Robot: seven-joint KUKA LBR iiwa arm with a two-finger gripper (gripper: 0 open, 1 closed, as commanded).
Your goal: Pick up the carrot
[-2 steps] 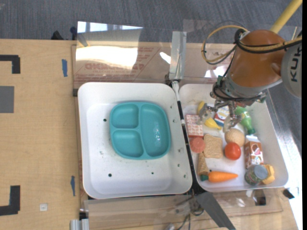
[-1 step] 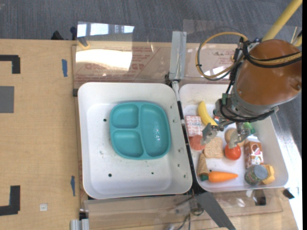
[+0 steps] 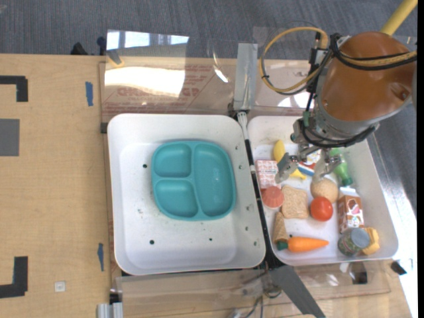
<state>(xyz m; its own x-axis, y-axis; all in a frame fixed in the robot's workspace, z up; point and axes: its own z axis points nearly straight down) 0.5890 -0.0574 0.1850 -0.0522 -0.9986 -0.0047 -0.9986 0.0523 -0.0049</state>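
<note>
While spread open with nothing between its fingers, the hand [image 3: 304,167] well above the carrot [image 3: 307,244].

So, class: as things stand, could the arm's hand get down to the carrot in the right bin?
Probably yes. The carrot lies flat near the front wall of the right bin, uncovered from above. The hand hangs over the same bin, further back. The tomato and a cone sit close by, so room is tight.
</note>
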